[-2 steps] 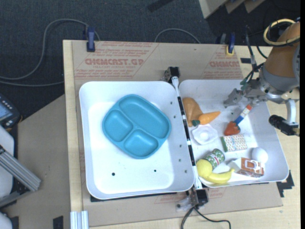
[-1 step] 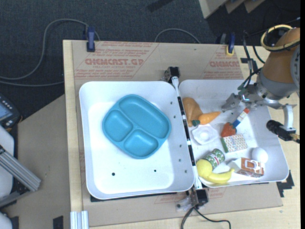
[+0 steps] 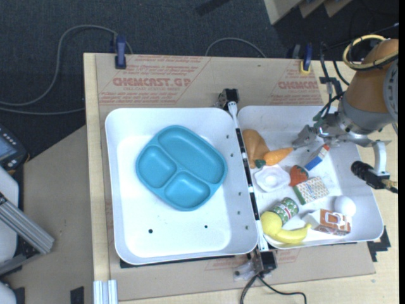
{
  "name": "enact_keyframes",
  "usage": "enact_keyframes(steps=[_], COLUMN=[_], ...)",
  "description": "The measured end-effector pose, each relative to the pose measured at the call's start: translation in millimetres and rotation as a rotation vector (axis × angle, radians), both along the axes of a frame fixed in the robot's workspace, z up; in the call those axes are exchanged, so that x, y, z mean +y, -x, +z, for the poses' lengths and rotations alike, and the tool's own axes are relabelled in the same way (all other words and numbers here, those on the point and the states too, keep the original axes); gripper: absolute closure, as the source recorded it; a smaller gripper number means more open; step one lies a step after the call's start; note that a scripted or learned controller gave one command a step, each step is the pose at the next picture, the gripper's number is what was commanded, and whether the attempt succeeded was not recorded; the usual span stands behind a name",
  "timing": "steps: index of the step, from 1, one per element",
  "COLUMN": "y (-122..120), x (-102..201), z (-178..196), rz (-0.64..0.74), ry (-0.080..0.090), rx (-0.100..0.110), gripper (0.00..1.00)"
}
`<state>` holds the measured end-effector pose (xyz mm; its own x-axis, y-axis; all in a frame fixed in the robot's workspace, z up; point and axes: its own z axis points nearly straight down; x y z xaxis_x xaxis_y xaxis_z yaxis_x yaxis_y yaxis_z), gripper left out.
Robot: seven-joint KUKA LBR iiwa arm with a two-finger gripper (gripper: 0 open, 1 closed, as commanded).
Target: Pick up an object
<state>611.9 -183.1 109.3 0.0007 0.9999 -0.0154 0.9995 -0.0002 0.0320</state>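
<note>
The carrot lies in the right bin, beside the bread roll. The gripper hovers near it, holding nothing; this looks like the approach step. Next it must descend squarely over one item. Its finger state cannot be told, blurred against the clutter.

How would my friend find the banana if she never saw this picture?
Look in the right white bin, the one full of toy food, beside the bin holding the blue plate. Go to its near left corner. The banana lies there beside a small green can; it is the only curved, plain yellow thing.
</note>
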Motion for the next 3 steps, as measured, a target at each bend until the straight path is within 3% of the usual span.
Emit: enact_keyframes(steps=[2, 3], y=[9, 49], x=[11, 46], z=[-4, -26], rz=[0.0, 0.001], ry=[0.0, -0.019], rx=[0.002, 0.037], gripper=[0.0, 0.0])
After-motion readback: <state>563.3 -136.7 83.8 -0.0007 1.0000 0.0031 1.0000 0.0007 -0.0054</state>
